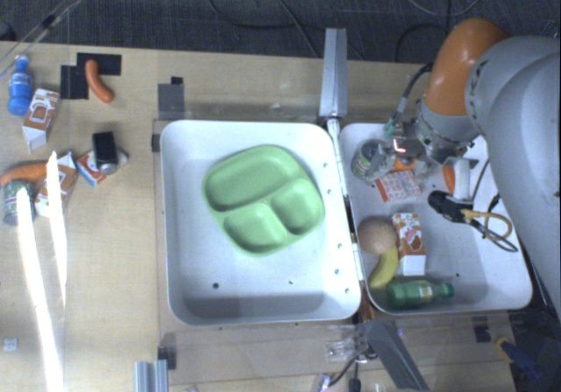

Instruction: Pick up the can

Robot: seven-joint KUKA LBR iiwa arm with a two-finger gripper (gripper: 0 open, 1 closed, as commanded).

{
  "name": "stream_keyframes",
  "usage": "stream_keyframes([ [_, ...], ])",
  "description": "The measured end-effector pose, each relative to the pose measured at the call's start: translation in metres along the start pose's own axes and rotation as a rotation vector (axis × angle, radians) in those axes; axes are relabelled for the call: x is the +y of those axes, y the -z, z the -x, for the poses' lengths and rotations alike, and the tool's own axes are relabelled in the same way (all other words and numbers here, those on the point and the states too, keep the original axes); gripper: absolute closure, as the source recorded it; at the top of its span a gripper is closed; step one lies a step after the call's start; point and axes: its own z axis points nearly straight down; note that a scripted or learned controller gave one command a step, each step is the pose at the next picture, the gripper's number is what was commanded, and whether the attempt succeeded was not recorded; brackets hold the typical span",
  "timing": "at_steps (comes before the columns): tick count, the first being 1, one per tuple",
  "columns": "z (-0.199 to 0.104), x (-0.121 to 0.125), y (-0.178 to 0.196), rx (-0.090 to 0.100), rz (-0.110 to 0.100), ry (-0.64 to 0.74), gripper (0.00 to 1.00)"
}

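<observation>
On the left of the worktop point(105, 232) lie small packets and toy foods, not part of the job. The left bin point(175, 206) holds a green divided tray point(263, 197). In the right bin point(504, 281), the can point(366, 160) stands in the upper left corner, just beside an orange packet point(399, 184). The hand point(405, 143) is low, just beside the can on its right, but its state I cannot tell. The can seems to rest on the bin floor, so I judge the grasp and the lift are not yet done.
</observation>
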Motion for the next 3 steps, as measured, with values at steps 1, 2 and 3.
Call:
stream_keyframes([
  [1, -0.0054, 0.0032, 0.0021, 0.004, -0.026, -0.156, 0.00],
  [2, -0.0068, 0.0033, 0.0023, 0.002, -0.025, -0.173, 0.00],
  [3, -0.0036, 0.0042, 0.0016, 0.003, -0.021, -0.114, 0.00],
])
